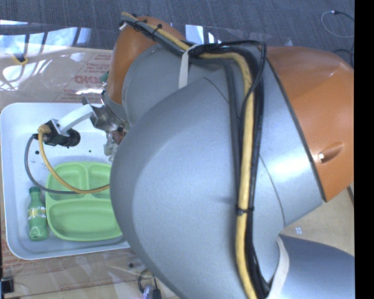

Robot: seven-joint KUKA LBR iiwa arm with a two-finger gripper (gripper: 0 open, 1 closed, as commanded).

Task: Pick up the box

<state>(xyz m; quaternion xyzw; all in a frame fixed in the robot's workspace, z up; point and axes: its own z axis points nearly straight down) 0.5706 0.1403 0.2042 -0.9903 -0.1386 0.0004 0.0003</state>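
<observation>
A: While the arm [206, 167] hangs this low over the worktop [50, 266], how should the pick go?

B: Slowly, I'd judge. The hand [108, 129] sits over the far side of the left bin [6, 167], just beyond the green tray [81, 220]. It needs to come straight down on the box and meet it square across a narrow side, not at a corner.

A: Is the hand open or closed?

B: I cannot tell. It is small, partly tucked under the arm, and blurred against the white floor of the bin. Nothing I can make out is held in it.

A: And the box, where is it?

B: I cannot place it. The arm covers the right part of this bin and everything to the right of it, so my guess is that the box lies under there, near the hand or in the other bin.

A: What does it look like, then?

B: Colour, shape and how it lies are all hidden, so I won't guess.

A: Anything in the way?

B: A yellow and black cable [50, 167] loops from the hand across the tray's far edge, and a green bottle [36, 213] lies just beside the tray on its left. The cable could snag the tray on the lift, so the rise should be gentle and vertical.
</observation>
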